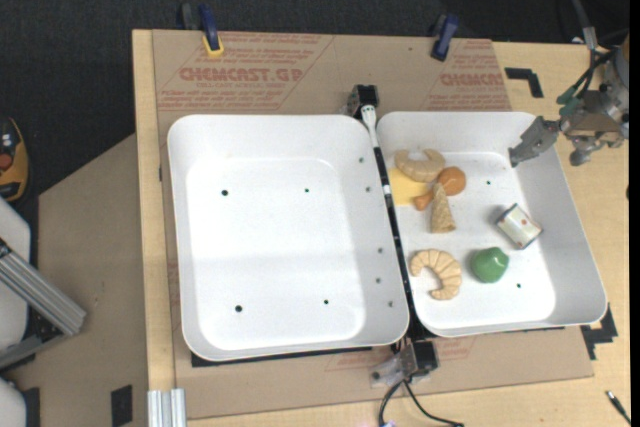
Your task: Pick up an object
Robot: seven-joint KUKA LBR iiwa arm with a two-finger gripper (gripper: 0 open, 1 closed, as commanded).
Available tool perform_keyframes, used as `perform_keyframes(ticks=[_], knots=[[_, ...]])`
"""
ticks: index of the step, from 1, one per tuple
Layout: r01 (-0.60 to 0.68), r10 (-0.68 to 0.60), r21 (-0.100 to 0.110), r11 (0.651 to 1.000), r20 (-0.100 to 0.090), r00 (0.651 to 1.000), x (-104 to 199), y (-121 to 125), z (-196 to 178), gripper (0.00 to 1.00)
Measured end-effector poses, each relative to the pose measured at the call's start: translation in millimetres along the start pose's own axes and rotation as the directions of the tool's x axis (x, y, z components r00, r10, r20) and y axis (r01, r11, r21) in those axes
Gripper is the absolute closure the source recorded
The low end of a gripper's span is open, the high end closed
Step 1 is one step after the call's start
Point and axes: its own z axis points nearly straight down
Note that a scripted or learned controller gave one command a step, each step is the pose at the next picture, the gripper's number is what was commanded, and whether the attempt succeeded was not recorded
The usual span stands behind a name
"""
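Observation:
The right bin (560, 215) holds several small items. A pale croissant (418, 163) lies near its far left, touching an orange ball (452, 180) and a yellow cheese slice (404, 187). Below them are a tan wedge (441, 211), a second croissant (437, 272), a green pepper-like piece (489, 265) and a small silver can (518, 226). My gripper (549, 151) hangs above the bin's far right corner, open, with nothing between its fingers. It is up and to the right of the can, apart from every item.
The left bin (270, 225) sits beside the right one on a brown board (300, 70). Blue clamps (210, 27) hold the board's far edge. A black bracket (364, 100) sits between the bins at the back.

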Motion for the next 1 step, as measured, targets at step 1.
perform_keyframes(ticks=[1], knots=[[0.005,-0.005,0.014,1.0,-0.006,1.0,66.1,-1.5,177.4,0.0]])
